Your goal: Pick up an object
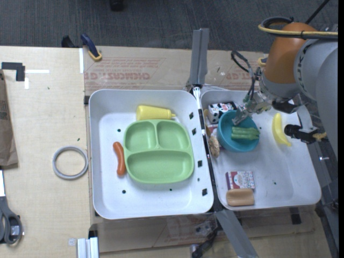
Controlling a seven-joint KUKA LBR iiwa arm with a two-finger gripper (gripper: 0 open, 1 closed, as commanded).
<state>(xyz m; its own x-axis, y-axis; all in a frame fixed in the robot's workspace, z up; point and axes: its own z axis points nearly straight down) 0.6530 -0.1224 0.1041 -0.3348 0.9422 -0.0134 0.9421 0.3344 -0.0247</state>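
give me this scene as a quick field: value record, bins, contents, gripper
left bin: green divided plate, yellow bottle behind it, orange carrot-like piece to its left
right bin: blue bowl holding a green item, banana, dice, small box, bread roll
gripper: over the blue bowl's far rim
held object: none seen
outside bins: grey ring on the bench
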